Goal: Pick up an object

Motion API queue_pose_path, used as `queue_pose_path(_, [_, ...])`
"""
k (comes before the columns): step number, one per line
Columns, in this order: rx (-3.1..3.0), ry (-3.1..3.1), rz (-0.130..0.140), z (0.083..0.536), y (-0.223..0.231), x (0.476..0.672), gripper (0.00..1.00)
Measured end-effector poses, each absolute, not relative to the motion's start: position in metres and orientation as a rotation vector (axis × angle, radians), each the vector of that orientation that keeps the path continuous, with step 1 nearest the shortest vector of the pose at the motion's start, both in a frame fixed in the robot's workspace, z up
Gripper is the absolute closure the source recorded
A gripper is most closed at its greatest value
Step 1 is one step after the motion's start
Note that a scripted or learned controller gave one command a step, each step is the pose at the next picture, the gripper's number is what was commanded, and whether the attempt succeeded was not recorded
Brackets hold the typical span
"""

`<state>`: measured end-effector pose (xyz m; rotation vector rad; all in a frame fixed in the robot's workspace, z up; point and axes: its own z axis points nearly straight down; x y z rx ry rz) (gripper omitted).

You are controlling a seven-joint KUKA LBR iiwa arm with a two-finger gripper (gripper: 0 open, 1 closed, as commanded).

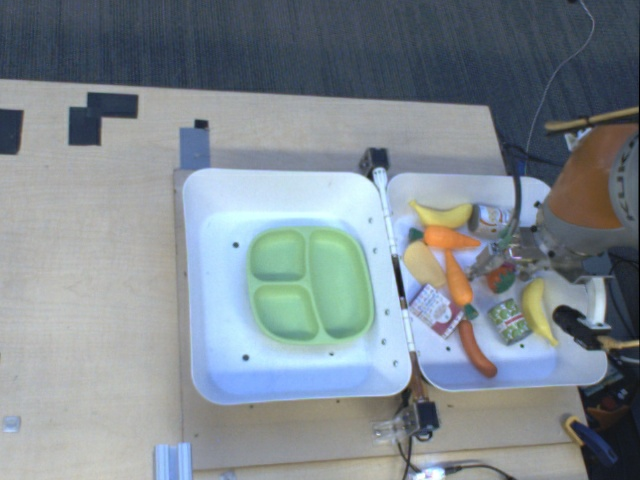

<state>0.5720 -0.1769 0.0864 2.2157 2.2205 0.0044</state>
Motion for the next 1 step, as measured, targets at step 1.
queue_pose_path(1, [2.21, 2.218, 0.011, 0.0989, -0.1769, 0.5746, 1.0])
